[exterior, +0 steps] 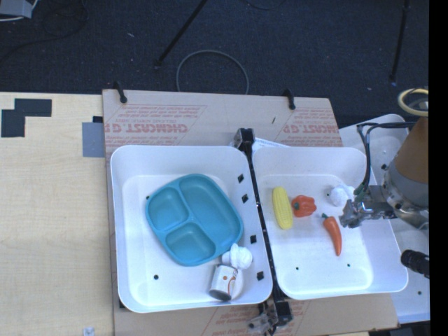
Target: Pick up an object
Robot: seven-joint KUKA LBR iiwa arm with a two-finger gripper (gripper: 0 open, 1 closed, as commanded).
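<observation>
Orange carrot (334, 234) lies in the right bin (350, 278), near its right wall, just below my pincer (350, 214).

My pincer hangs over that bin's right side, above the carrot's top end; whether it is open or closed I cannot tell. Left of the carrot sit a red pepper (304, 206) and a yellow corn cob (282, 207), touching; a small white object (339, 195) lies by my pincer. In the left bin (133, 271), a blue divided plate (192, 218) fills the middle, a tipped cup (225, 282) and a white piece (241, 257) by its lower right corner.
</observation>
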